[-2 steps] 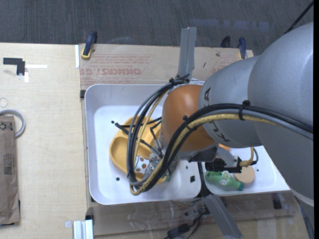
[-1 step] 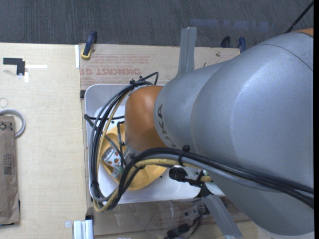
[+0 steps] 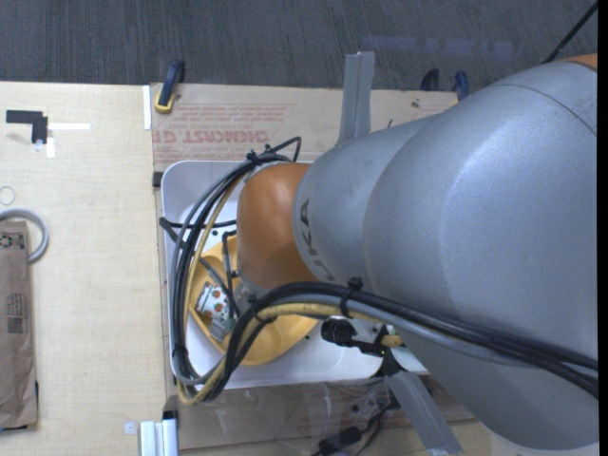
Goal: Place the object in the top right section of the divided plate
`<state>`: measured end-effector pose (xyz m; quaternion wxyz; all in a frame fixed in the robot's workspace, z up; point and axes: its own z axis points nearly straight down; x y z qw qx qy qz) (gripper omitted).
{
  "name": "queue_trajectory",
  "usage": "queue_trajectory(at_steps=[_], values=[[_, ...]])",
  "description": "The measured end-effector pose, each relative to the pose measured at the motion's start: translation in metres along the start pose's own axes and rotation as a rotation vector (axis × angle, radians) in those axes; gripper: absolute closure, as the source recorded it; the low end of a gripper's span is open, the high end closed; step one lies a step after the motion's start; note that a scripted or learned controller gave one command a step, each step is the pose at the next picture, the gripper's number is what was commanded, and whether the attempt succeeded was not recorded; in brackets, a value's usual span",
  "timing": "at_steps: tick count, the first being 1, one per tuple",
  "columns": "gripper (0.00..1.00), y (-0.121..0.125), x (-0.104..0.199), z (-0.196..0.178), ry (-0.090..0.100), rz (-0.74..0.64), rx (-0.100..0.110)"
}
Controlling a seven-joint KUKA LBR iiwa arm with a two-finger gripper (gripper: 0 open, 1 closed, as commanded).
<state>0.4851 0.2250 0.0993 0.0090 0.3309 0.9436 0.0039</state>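
Here, arm (image 3: 446, 226) crowding white bin (image 3: 171, 255)

You are looking at a large grey arm housing (image 3: 475, 217) with a smooth, satin painted finish that catches soft highlights. Its orange band (image 3: 268, 226) looks equally smooth and slightly glossy. Black rubbery cables (image 3: 195, 245) loop beside it, matt with a faint sheen. The shallow white bin (image 3: 169, 217) reads as smooth plastic. Beneath it you see brown matt cardboard printed in red (image 3: 228, 126), lying on a pale wooden bench top (image 3: 85, 245) with fine grain. A brown paper bag (image 3: 17, 331) looks dull and creased.
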Motion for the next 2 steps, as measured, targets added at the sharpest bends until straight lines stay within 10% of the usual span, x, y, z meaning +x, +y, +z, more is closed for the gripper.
queue_trajectory(at_steps=[1, 2], values=[[0.00, 0.025, -0.031, 0.002, 0.016, -0.325, 0.003], [0.00, -0.047, -0.038, 0.001, 0.007, -0.587, -0.006]])
